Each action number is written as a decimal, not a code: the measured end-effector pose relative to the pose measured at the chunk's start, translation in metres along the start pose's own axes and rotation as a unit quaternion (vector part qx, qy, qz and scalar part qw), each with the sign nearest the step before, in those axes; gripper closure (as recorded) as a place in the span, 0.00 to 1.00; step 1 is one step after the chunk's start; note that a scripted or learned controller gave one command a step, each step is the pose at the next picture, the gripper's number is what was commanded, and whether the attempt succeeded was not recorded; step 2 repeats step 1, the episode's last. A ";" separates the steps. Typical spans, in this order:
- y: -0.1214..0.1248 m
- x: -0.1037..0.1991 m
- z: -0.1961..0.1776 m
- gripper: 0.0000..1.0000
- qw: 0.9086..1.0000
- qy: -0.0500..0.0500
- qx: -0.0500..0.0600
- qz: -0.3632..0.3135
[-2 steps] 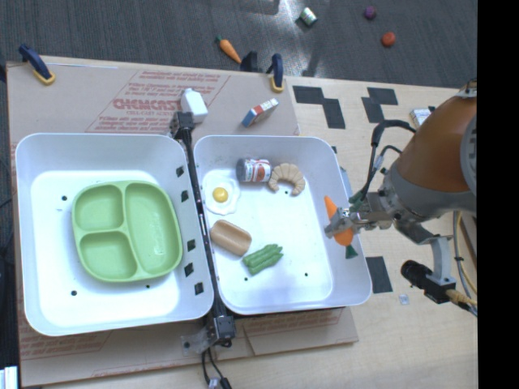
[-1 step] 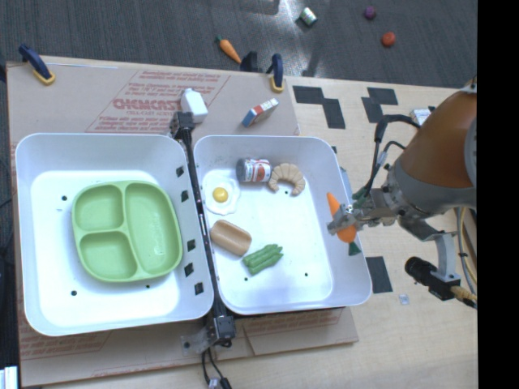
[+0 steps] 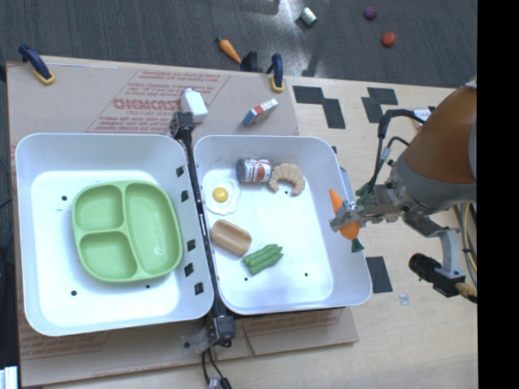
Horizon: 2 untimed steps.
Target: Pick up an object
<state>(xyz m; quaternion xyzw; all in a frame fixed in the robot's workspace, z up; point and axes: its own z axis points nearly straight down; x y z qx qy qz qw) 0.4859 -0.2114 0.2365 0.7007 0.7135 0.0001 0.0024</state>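
An orange toy carrot (image 3: 336, 199) with a green top hangs over the right rim of the right bin (image 3: 302, 278). My gripper (image 3: 347, 218) reaches in from the right and is shut across the carrot's middle, with orange showing above and below the fingers. Inside the right bin lie a small red-labelled can (image 3: 254, 170), a croissant (image 3: 288, 177), a fried egg (image 3: 220, 194), a brown bread roll (image 3: 231, 237) and a bunch of green beans (image 3: 263, 258).
The left bin (image 3: 32, 282) holds a green divided plate (image 3: 126, 229). A small carton (image 3: 259, 113) and a white clip (image 3: 193, 104) lie on the cardboard behind the bins. Blue clamps (image 3: 276, 70) grip the bench's far edge. Cables run beside the arm at right.
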 end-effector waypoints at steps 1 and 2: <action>0.001 0.000 -0.010 1.00 1.000 -0.001 -0.001 -0.002; 0.001 0.000 -0.010 1.00 1.000 -0.001 -0.001 -0.002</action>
